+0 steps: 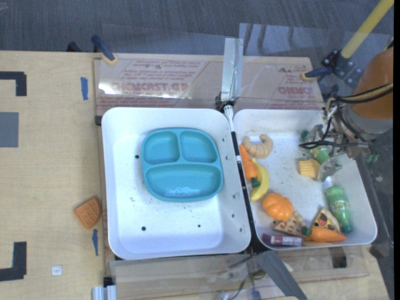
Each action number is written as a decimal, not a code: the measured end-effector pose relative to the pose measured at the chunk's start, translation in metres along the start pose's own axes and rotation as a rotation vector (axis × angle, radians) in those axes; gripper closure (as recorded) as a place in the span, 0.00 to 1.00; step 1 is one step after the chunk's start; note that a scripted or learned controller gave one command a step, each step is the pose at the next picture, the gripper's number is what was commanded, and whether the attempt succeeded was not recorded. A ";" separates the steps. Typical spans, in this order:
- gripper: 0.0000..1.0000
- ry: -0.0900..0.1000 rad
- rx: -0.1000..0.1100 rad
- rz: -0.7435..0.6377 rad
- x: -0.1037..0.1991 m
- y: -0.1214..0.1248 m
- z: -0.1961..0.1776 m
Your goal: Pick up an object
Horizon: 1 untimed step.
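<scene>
Fingers (pixel 325 158) above right bin (pixel 369 230) | cheese wedge (pixel 307 168) just left

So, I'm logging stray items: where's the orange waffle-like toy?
The orange waffle-like square toy lies on the wooden bench, outside the left white bin, beside its lower left corner.

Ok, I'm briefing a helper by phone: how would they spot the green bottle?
Look in the right bin, near its right wall. The green bottle lies there just above a pizza slice; it is the bin's only long green item.

yellow block (pixel 307 168) | right bin, upper right | lying flat
</scene>
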<state>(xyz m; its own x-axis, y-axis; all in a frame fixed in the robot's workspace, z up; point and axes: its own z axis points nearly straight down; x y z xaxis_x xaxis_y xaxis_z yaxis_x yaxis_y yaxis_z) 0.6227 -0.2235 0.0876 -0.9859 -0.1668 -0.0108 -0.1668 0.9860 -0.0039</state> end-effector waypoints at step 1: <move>0.00 0.003 -0.002 -0.024 -0.002 0.009 0.000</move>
<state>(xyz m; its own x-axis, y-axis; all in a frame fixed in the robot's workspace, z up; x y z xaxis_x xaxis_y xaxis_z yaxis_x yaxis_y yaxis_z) 0.6233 -0.2146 0.0878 -0.9817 -0.1901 -0.0077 -0.1901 0.9818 -0.0026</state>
